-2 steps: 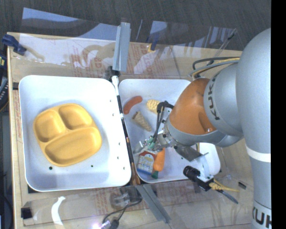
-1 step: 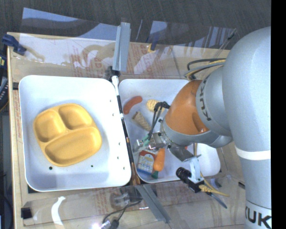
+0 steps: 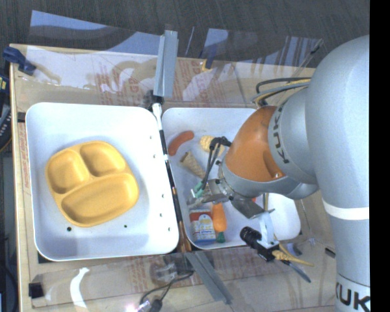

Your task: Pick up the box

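You saw the gripper low in the right bin, near that bin's left wall. The view from above did not let you tell whether it was released or clenched, and nothing was plainly held in it.

The box, small with a red, white and blue printed face, lay just beside the gripper at its 6 o'clock, close to the bin's front left corner. An orange carrot-shaped toy lay against the box's right side, at about 5 o'clock from the gripper, and crowded the box there.

At 11 o'clock from the gripper lay a brown cone. Farther out, toward the bin's back wall, lay a reddish sausage, with a small yellow piece beside it at 12 o'clock.

The grey arm, with its orange band, came in from 3 o'clock and covered much of the right bin's right half.

At 9 o'clock, past the shared wall, the left bin held a yellow divided plate, well apart from the gripper.
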{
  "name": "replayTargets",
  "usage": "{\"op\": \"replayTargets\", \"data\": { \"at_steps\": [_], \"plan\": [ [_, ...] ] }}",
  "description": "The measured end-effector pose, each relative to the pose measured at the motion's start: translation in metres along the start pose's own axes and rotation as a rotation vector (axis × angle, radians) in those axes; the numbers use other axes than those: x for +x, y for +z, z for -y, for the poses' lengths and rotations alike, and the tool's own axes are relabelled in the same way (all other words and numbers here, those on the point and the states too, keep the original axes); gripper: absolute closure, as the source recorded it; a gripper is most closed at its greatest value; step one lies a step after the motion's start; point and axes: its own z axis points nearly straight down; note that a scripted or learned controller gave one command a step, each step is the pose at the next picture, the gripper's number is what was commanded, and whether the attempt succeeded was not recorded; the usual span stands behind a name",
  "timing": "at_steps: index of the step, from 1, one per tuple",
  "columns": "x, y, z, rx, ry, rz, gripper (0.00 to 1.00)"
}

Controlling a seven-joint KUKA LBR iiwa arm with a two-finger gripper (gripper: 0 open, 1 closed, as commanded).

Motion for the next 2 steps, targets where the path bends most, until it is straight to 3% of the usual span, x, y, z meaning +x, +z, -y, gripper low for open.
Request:
{"op": "replayTargets", "data": {
  "at_steps": [1,2],
  "plan": [
    [-0.003,-0.001,0.001,0.000,0.004,0.005,0.00],
    [-0.013,0.009,-0.049,0.000,-0.120,0.006,0.00]
  ]
}}
